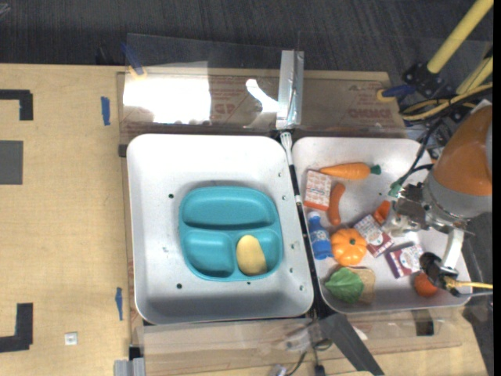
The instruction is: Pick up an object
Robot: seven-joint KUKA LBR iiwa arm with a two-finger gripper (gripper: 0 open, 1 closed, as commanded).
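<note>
- Camera view: two shallow white bins are seen side by side on the bench, left bin (149, 210) and right bin (352, 151).
- A teal divided tray (227, 210) is set in the left bin; a yellow potato-like piece (250, 254) is lodged in the tray's lower right compartment.
- The right bin is crowded. A toy carrot (344, 171) is laid near the far wall, with a small printed box (316, 189) and a sausage-shaped piece (337, 203) just beside it.
- An orange toy pumpkin (348, 245) is placed near the bin's middle; a blue item (319, 237) is seen to its left, a green leafy piece (344, 284) below it.
- Small packets (374, 235) and a dark wrapper (401, 258) are scattered between pumpkin and arm.
- The arm (466, 171) is reached in from the right, orange band uppermost.
- The gripper (403, 214) is lowered over the right side of the right bin; whether it is spread or pressed together cannot be told, and nothing is seen pinched.
- A red-orange round piece (425, 284) is noted near the bin's front right corner.
</note>
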